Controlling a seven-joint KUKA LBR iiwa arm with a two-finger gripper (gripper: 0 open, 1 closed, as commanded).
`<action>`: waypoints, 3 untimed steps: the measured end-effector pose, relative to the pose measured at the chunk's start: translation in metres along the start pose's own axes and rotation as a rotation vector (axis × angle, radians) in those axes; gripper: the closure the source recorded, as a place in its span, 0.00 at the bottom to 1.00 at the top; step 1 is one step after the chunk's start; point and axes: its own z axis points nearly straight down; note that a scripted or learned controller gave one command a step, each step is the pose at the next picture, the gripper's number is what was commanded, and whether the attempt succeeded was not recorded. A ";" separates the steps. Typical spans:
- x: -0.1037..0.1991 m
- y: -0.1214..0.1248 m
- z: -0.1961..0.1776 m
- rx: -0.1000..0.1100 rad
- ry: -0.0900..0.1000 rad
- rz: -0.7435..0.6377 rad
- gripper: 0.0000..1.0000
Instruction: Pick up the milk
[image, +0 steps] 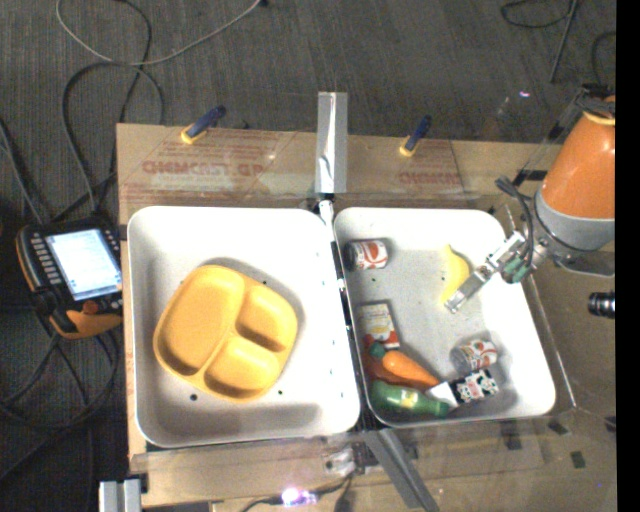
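I'm in a robotics lab, not a kitchen. Evidence: my counter (290, 165) is a bare board held with blue-and-yellow clamps (203, 123), carrying two shallow white bins (145, 330) side by side. A teach pendant (70, 265) with its screen lit sits off the left edge (orange base under it). Loose cables (85, 90) snake across dark carpet (420, 50). A metal upright (331, 140) stands at the seam between the bins. The food is toy stuff: plastic carrot (405, 368), small cans (368, 254), and a yellow compartment tray (228, 331).
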 end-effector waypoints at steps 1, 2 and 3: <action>0.001 -0.022 0.031 0.003 0.000 -0.075 0.00; -0.011 -0.041 0.047 0.003 0.000 -0.165 0.00; -0.002 -0.022 0.077 0.002 0.001 -0.386 0.00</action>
